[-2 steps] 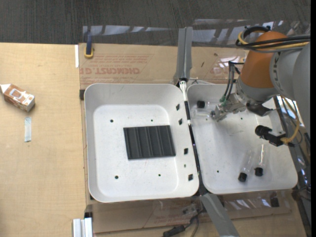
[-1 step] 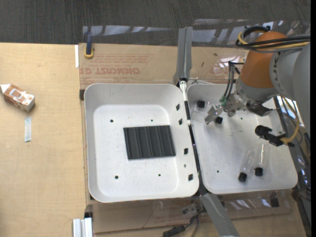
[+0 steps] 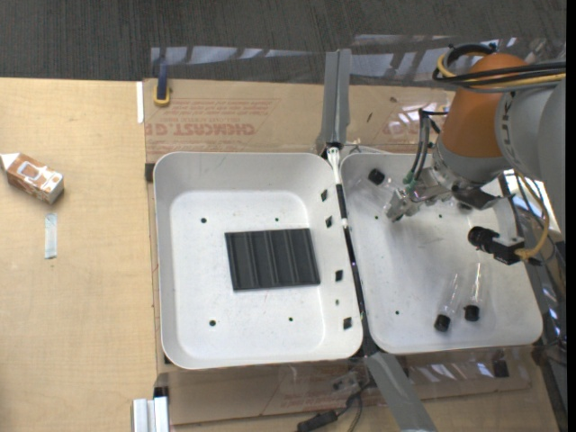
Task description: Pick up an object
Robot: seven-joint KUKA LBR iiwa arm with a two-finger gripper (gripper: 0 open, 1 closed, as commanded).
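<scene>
My gripper (image 3: pixel 395 209) hangs over the upper left part of the right bin (image 3: pixel 405 331), with the arm coming in from the right. Nothing shows between its tips. A small black piece (image 3: pixel 375 177) lies just up and left of the gripper, near the bin's back corner. Two clear tubes with black caps (image 3: pixel 447 306) (image 3: pixel 473 295) lie side by side near the front right of the same bin, well apart from the gripper. A dark ribbed rectangular mat (image 3: pixel 272 258) lies flat in the middle of the left bin (image 3: pixel 180 331).
A grey divider (image 3: pixel 336 106) runs between the bins at the back. On the wooden bench to the left lie a small orange-and-white box (image 3: pixel 34 177) and a pale strip (image 3: pixel 50 238), far from the bins.
</scene>
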